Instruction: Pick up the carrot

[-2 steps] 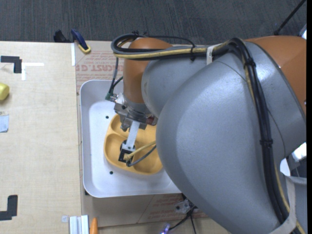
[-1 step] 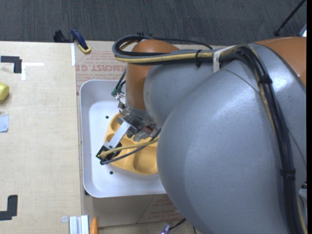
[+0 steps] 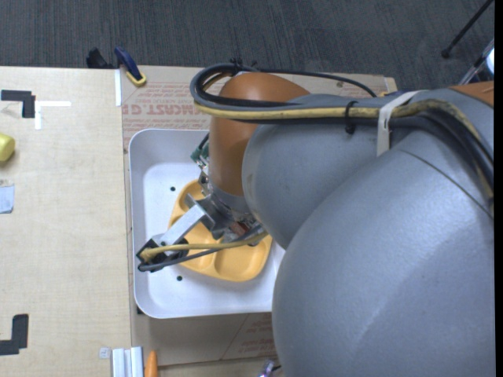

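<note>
Grey arm (image 3: 377, 234) bulks over the right side of the bench (image 3: 63, 273), orange band (image 3: 236, 132) above the wrist. Gripper (image 3: 222, 225) is down in the white bin (image 3: 157, 301), near its middle; can't tell how far open. Yellow-orange shape (image 3: 236, 267) lies right under it, mid-bin, possibly the carrot. Small yellow thing (image 3: 4, 148) at the bench's left edge.

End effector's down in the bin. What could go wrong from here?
1. The end effector sits right over a yellow-orange moulded piece in the white bin; it could close on that, or drag it, rather than the target.
2. The arm covers much of the bin, so a miss may be hard to confirm from this view.
</note>
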`<state>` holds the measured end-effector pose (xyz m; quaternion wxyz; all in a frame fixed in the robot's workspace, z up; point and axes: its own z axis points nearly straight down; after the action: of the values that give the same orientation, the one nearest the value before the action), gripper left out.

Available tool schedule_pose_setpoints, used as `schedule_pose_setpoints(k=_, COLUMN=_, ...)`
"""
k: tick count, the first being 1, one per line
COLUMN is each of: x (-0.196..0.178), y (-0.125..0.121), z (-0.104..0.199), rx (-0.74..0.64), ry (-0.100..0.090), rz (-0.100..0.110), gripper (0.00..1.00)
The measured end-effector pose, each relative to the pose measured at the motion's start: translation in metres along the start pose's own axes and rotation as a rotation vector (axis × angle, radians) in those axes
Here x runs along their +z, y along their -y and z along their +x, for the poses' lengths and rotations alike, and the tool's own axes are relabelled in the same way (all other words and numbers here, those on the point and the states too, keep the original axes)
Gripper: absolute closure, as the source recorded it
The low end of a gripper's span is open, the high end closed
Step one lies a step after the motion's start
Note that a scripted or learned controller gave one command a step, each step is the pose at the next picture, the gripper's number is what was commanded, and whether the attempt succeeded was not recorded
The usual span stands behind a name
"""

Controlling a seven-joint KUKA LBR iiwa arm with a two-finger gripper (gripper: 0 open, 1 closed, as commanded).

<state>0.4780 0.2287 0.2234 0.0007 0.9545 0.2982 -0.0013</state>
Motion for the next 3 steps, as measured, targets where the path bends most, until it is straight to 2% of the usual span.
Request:
schedule_pose_setpoints(k=1, x=-0.029, y=-0.053, z=-0.036, rx=0.199, ry=-0.001, rz=-0.001, gripper=1.0)
schedule_pose_setpoints(k=2, x=-0.036, y=-0.034, z=-0.023, rx=0.407, ry=-0.002, rz=-0.002, gripper=1.0)
schedule_pose_setpoints(k=3, x=-0.045, y=-0.035, z=-0.023, rx=0.41, ry=-0.001, rz=-0.005, gripper=1.0)
